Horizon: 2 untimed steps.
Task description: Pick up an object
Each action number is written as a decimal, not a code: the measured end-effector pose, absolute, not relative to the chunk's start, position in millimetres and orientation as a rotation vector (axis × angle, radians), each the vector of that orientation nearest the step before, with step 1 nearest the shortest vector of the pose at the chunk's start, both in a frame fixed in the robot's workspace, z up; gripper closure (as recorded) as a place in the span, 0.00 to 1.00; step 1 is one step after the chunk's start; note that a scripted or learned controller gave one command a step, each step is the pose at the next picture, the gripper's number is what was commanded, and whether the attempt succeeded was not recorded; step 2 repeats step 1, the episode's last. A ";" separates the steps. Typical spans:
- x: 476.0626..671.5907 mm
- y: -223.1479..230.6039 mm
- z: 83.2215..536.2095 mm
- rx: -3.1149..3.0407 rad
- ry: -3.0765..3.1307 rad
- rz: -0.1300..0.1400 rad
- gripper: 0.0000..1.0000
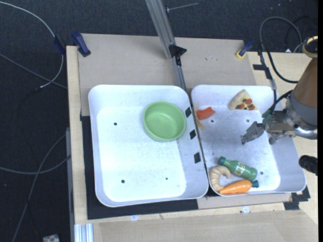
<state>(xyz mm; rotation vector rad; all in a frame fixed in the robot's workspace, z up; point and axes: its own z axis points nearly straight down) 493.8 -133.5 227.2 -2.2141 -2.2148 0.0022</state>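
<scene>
My gripper [259, 138] hangs over the right side of the right bin [287, 173], open, with nothing between its fingers. A pizza slice [243, 101] lies at the bin's far edge, up and to the left of the gripper. A small red-orange piece [205, 113] rests by the bin's left wall. Below the gripper, at the near edge, a green bottle [238, 169], a beige croissant-like piece [219, 174] and an orange carrot [235, 187] lie close together. In the left bin [116, 150] a green bowl [164, 121] sits upright at the far right.
A metal pole [161, 21] slants down from the top to the gap between the bins. Black cables [270, 59] run along the bench's right side beside the arm [308, 97]. Blue clamps [79, 43] hold the bench's far corners.
</scene>
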 end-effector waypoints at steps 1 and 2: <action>497.6 -136.9 165.2 -2.211 -2.208 0.010 0.00; 497.6 -136.9 165.2 -2.211 -2.208 0.010 0.00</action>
